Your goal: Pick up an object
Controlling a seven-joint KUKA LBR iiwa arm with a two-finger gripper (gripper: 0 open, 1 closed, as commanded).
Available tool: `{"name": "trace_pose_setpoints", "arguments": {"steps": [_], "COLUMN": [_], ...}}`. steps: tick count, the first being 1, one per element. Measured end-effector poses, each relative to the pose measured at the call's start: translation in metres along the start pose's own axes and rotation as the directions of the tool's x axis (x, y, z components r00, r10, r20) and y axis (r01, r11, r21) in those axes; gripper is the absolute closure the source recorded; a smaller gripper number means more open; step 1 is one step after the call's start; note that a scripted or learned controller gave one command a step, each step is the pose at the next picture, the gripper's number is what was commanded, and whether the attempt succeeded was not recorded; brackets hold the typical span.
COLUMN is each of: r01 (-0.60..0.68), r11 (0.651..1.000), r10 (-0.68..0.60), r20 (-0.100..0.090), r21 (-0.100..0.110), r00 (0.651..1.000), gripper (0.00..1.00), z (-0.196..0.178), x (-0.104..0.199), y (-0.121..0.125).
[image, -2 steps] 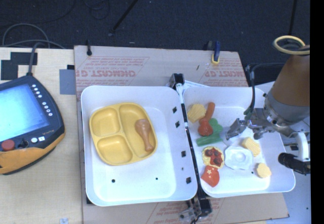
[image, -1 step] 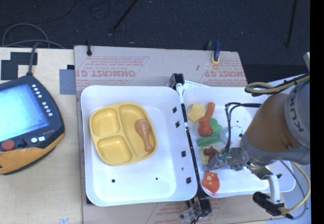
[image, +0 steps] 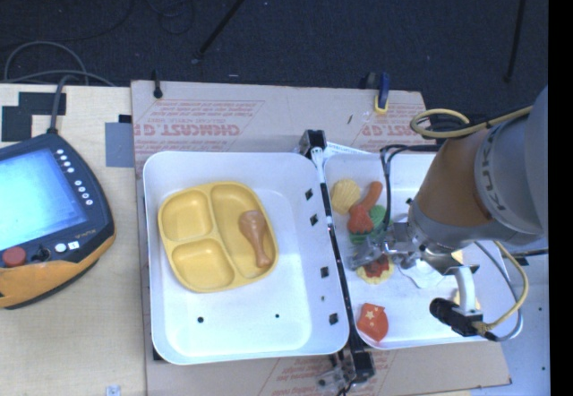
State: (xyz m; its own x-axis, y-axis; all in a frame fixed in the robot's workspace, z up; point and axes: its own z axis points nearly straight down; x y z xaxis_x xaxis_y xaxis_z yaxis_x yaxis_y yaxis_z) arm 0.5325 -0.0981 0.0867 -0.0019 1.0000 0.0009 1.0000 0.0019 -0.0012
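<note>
While your gripper (image: 374, 253) is hovering over the toy food pile (image: 363, 215) in the right bin (image: 407, 331), at three o'clock of the yellow tray (image: 192, 224), you're probably lining up; jaws state: cannot tell.

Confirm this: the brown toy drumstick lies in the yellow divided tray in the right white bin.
Wrong bin. In the camera view, the brown toy drumstick lies in the yellow divided plastic tray, but that tray sits in the left white bin, not the right one. The tool is over the right bin's toy food.
</note>
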Motion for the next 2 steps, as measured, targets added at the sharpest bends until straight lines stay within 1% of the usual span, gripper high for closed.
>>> {"name": "trace_pose_setpoints", "arguments": {"steps": [1,2], "r01": [-0.005,0.007], "r11": [1.000,1.000], "r10": [0.005,-0.007], "r20": [-0.002,-0.004], "r21": [0.004,-0.004], "r00": [1.000,1.000], "gripper": [1.00,1.00], "z": [-0.010,-0.104], "x": [-0.002,0.092], "y": [-0.001,0.020]}}
